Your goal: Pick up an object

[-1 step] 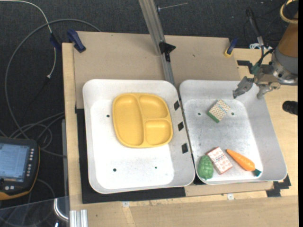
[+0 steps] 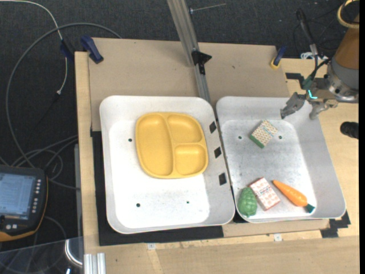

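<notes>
My gripper [image 2: 304,107] hangs over the far right corner of the right bin [image 2: 319,153], its two fingers spread apart with nothing between them. A small green-and-white patterned box [image 2: 264,133] lies in that bin, a little to the left of and nearer than the gripper. At the bin's near edge lie a green bumpy toy [image 2: 247,201], a red-and-white carton [image 2: 265,193] and an orange carrot [image 2: 291,194].
The left bin [image 2: 120,170] holds a yellow three-compartment plate [image 2: 171,144]. A metal post [image 2: 185,24] rises behind the gap between the bins. Blue clamps [image 2: 91,49] sit at the bench's far corners. A pendant screen [image 2: 20,201] lies off the bench at left.
</notes>
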Controlling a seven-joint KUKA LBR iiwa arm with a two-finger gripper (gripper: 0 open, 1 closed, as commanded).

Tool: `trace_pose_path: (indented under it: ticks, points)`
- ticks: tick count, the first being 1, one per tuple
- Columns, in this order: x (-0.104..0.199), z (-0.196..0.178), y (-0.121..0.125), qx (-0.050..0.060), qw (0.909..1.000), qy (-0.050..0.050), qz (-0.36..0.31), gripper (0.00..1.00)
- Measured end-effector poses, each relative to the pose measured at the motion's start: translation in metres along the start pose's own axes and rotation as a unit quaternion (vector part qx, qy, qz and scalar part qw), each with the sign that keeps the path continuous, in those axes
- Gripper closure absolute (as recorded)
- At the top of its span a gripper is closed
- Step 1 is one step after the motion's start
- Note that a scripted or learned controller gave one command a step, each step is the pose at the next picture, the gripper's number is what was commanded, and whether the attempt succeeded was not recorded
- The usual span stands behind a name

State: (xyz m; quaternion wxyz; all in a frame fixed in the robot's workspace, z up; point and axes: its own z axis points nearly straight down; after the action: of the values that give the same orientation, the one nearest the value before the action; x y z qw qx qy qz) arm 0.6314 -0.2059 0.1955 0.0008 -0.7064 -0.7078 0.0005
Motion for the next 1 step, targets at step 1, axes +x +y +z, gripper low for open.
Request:
trace_pose_path:
  ticks: [1]
  points:
    - [0.0033, 0.0596, 0.007, 0.002, 1.0, 0.001, 0.0, 0.0]
